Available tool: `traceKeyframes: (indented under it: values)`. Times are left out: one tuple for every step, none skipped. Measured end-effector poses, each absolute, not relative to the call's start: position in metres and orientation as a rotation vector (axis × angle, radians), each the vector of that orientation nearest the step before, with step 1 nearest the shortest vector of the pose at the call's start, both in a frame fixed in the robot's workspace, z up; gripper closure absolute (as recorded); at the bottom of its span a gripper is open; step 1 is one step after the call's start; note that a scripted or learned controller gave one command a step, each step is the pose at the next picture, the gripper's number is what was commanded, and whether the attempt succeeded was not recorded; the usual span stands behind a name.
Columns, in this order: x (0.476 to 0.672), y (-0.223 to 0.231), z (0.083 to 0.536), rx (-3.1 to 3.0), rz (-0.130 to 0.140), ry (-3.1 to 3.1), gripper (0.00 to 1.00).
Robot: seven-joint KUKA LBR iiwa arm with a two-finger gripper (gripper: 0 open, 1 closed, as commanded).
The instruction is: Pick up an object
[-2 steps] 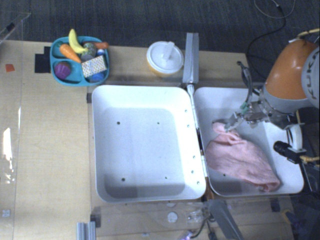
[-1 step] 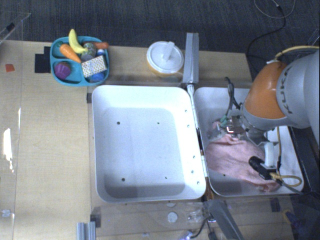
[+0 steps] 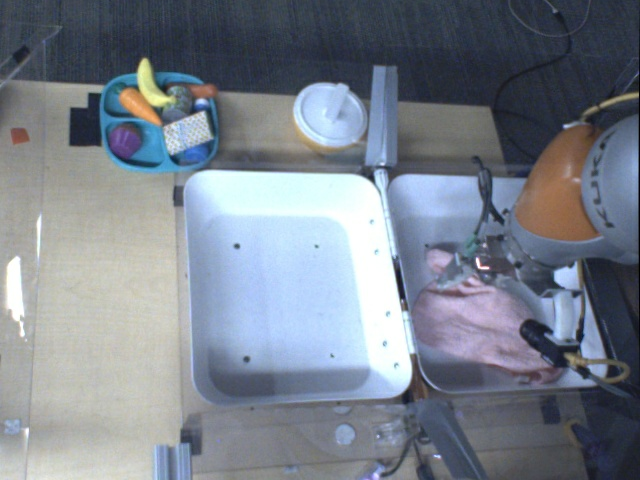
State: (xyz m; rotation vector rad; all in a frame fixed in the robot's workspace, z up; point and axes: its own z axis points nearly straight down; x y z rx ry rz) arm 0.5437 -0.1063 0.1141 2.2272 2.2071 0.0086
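A crumpled pink cloth (image 3: 462, 325) lies in the right bin (image 3: 440, 196), spreading from directly under the claw (image 3: 478, 264) toward the near wall of that bin and filling most of its floor below the claw. The claw is down at the cloth's far edge, where a small pink fold bunches up just to the left of it. From this slant it is not possible to tell whether the claw is open, closed or gripping the cloth. Just to the right of the claw and a little above it, the grey arm rises away with its orange band (image 3: 560, 193). To the left of the claw, past the shared wall, sits the left bin (image 3: 280, 288), its white floor marked by a few small dark dots. Beyond the claw and to its left, at the far end of the seam between the bins, a grey upright bar (image 3: 381, 118) stands on the bench (image 3: 90, 298), and a white lidded cup (image 3: 330, 115) stands just beside that bar on the side away from the claw. Far off to the claw's upper left, well apart from both bins, a blue tray (image 3: 140, 165) holds toy food, among it a yellow banana (image 3: 150, 85), an orange carrot (image 3: 138, 106) and a purple piece (image 3: 125, 140).
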Motion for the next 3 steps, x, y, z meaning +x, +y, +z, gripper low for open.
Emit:
traceKeyframes:
  values:
    - [0.563, -0.177, 0.244, 1.97, 0.007, 2.434, 0.0]
    - [0.574, -0.141, 0.106, 1.77, 0.004, 2.591, 0.0]
    - [0.56, -0.101, 0.09, 1.688, 0.011, 2.634, 0.0]
